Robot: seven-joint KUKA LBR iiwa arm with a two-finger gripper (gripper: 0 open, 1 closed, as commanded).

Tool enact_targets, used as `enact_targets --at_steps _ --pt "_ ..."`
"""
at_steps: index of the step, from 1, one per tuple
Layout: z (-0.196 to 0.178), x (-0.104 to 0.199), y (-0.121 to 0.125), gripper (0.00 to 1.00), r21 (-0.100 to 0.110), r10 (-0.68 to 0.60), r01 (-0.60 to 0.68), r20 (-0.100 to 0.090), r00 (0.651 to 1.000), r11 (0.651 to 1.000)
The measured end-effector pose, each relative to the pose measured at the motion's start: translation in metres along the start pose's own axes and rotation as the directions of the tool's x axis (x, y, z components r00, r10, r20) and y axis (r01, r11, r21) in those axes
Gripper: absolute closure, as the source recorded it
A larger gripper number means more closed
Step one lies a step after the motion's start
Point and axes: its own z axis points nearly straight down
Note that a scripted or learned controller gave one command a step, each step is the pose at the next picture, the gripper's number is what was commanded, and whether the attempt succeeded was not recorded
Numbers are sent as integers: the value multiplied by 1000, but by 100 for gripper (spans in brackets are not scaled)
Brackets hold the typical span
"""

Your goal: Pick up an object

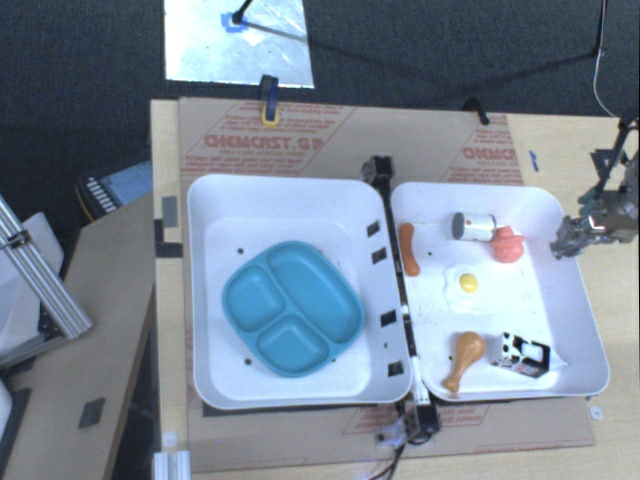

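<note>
The right bin (pixel 575 318) holds several toy foods: an orange sausage (pixel 408 249), a small white can lying on its side (pixel 476 227), a pink-red strawberry (pixel 508 246), a fried egg (pixel 465 286), a brown drumstick (pixel 463 357) and a black-and-white carton (pixel 523 354). My gripper (pixel 572 236) hangs at the right bin's right rim, right of the strawberry and apart from every item. Its fingers are too small and dark to read.
The left bin (pixel 210 258) carries a blue three-compartment plate (pixel 291 307). A black divider with clips (pixel 392 278) runs between the two bins. Cardboard lies under both, and a shiny sheet (pixel 237 30) sits on the floor at the back.
</note>
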Motion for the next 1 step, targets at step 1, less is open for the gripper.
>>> enact_targets --at_steps 1 --pt "18 48 20 100 2 0 0 -1 1000 1000"
